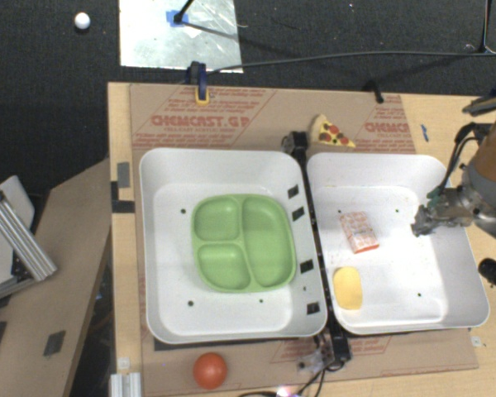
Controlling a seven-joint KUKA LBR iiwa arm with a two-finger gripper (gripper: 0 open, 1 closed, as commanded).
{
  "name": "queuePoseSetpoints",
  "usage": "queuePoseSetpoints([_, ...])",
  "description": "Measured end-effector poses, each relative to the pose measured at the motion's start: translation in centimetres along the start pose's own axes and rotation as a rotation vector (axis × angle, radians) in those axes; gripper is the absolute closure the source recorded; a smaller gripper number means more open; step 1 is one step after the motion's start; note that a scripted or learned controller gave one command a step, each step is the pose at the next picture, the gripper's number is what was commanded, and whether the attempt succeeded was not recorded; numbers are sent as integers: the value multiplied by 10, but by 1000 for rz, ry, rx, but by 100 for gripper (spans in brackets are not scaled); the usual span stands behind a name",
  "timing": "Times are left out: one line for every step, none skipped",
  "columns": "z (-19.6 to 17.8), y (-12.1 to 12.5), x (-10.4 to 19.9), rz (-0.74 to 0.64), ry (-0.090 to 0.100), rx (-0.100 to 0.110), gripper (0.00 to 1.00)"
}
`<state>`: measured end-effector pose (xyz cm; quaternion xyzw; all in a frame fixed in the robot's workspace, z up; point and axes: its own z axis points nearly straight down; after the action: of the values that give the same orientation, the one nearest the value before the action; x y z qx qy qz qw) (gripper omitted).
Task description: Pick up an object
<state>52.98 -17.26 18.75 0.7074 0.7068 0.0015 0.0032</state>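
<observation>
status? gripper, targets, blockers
Gripper low over right bin, right side, nothing visibly held. Packet and yellow piece lie to its left, untouched. Nothing in between.

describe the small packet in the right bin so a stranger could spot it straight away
Find the right-hand shallow white bin of the two side by side. Near its middle lies a small flat packet with red and white print. Its one neighbour in that bin, the rounded yellow lump nearer the front edge, is plain and unprinted.
</observation>
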Motion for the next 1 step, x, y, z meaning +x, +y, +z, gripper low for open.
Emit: queuePoseSetpoints([-48, 0, -10, -2, 0, 0, 100])
